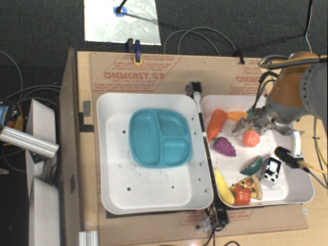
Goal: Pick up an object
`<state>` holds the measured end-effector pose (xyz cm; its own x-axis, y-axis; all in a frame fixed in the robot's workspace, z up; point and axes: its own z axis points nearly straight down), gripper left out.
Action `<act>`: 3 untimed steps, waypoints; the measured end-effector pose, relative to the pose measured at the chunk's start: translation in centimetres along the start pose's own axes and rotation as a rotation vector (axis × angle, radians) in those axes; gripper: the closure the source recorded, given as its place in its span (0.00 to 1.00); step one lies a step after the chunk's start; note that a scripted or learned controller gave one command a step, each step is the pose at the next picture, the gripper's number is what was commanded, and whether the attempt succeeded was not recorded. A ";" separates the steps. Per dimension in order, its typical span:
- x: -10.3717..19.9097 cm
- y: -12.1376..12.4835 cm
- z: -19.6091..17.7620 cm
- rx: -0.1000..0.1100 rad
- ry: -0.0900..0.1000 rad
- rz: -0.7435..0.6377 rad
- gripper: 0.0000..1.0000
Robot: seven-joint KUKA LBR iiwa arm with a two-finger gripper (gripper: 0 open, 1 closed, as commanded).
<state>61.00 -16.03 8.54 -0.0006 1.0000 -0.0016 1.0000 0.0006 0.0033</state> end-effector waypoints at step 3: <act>-0.4 -1.2 0.5 0.003 0.000 0.000 0.00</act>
<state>59.80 -16.46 8.00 -0.0004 1.0000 -0.0011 1.0000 0.0004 -0.0001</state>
